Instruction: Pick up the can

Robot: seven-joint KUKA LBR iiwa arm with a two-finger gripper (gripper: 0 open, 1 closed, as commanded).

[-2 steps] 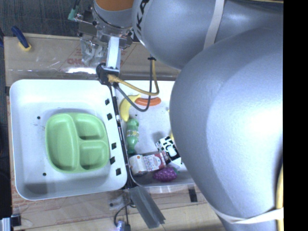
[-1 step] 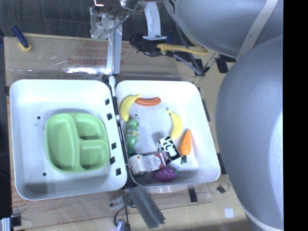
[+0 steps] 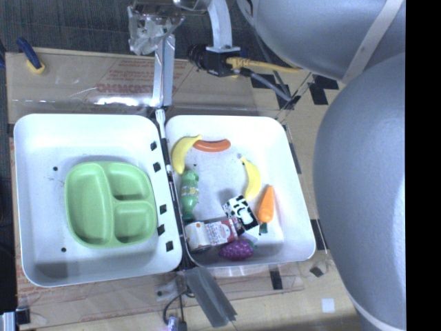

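The can (image 3: 209, 234), red and white, lies on its side at the near edge of the right bin (image 3: 293, 178). Purple grapes (image 3: 236, 249) sit just in front of it, and a black-and-white carton (image 3: 240, 211) sits just behind it to the right. My gripper (image 3: 147, 34) hangs at the top of the view, beyond the far rims of both bins and well away from the can. Nothing is visibly held in it.
The right bin also holds two bananas (image 3: 180, 154) (image 3: 252, 178), a sausage (image 3: 211, 144), a green bottle (image 3: 189, 190) and a carrot (image 3: 266, 204). A green divided plate (image 3: 110, 202) lies in the left bin (image 3: 34, 143). The arm's grey bulk fills the right side.
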